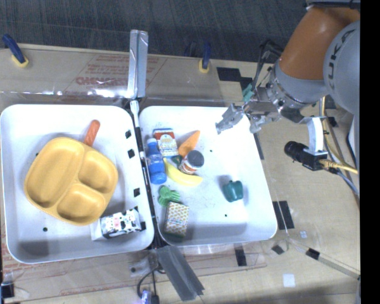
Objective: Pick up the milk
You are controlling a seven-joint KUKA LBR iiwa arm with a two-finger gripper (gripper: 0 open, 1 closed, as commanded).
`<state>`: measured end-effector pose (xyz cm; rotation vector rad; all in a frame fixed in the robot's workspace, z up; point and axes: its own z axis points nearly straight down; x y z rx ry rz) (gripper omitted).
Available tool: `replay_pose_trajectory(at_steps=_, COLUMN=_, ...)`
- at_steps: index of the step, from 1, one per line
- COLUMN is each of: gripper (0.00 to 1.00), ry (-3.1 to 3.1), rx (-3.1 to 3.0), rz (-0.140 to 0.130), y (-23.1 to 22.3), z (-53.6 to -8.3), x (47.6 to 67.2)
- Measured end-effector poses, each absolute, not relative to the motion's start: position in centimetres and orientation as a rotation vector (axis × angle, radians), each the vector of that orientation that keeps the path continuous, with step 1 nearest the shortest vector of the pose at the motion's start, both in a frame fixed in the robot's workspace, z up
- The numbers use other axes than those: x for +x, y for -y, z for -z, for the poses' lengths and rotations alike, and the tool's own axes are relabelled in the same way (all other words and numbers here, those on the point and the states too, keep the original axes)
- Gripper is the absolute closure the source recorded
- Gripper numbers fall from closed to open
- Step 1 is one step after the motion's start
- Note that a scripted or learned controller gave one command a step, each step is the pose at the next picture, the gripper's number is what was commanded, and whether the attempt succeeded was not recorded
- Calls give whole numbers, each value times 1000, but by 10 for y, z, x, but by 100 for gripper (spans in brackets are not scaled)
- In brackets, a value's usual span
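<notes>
Gripper hangs over the upper right corner of the right bin, its two fingers spread apart with nothing between them. From the overhead camera, the milk, a small carton with a black-and-white cow pattern, lies on its side in the left bin, at that bin's lower right corner, touching the rim of the yellow divided plate. It sits well apart from the gripper, down and to the left across the divider between bins. Its long axis runs roughly left to right, so I judge the fingers should close across its short side.
</notes>
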<state>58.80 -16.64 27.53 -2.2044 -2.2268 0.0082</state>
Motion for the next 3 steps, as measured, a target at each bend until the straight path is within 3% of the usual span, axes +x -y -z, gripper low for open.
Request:
replay_pose_trajectory(at_steps=1, gripper=0, ry=1971, rx=-2435, rz=-7, y=138, z=-121, x=562)
replay_pose_trajectory(at_steps=2, gripper=100, ry=1974, rx=-2423, rz=-15, y=138, z=-127, x=561)
replay_pose_trajectory(at_steps=3, gripper=100, ry=2063, rx=-2358, rz=-10, y=22, z=-188, x=550)
